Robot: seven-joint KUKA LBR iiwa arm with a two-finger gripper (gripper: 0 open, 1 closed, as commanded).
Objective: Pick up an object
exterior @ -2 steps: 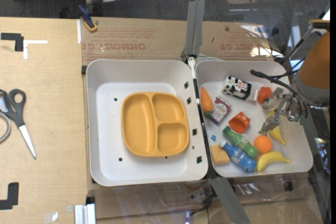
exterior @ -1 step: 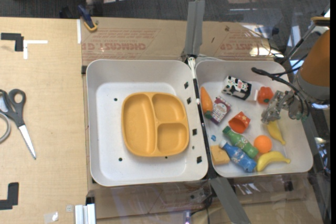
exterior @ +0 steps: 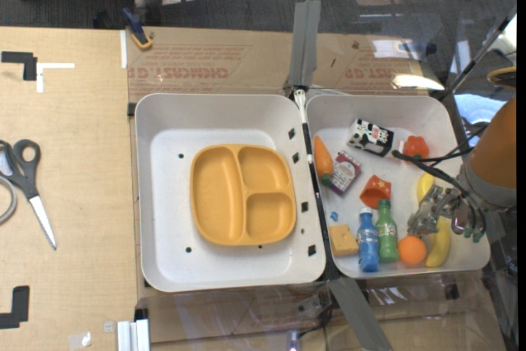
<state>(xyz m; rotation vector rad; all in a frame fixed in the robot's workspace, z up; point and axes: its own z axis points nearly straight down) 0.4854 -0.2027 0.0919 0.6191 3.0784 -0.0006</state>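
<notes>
**Hand low over right bin's near-right corner, nothing gripped**

Camera view: two white bins side by side on worktop (exterior: 66, 177); left bin (exterior: 156, 201) carrying a yellow divided plate (exterior: 243, 195), lying flat near its middle; right bin (exterior: 448, 123) crowded with small toys, probably tipped in loose, hence the scattered headings.

Hand (exterior: 437, 212) reaching in from right edge, down among the toys at the near-right corner; metal fingers (exterior: 426, 218) slightly apart, nothing seen between them; not clear whether touching anything.

Likely target, judged from closeness: banana (exterior: 439, 247), just beside and below the hand, partly hidden under it; long axis running far-to-near along the bin's right wall, near tip almost at the front rim. Orange ball (exterior: 412, 250) touching or just beside the banana's left flank; green bottle (exterior: 386, 232) and blue bottle (exterior: 367, 241) lying parallel, caps pointing to the far side; cracker-like block (exterior: 343, 239) at their left.

Further back: black-and-white box (exterior: 371, 136), red piece (exterior: 415, 146), carrot (exterior: 322, 155), dark packet (exterior: 344, 171), red wedge (exterior: 376, 190).

Scissors (exterior: 29, 185) on worktop, well apart, left.
</notes>
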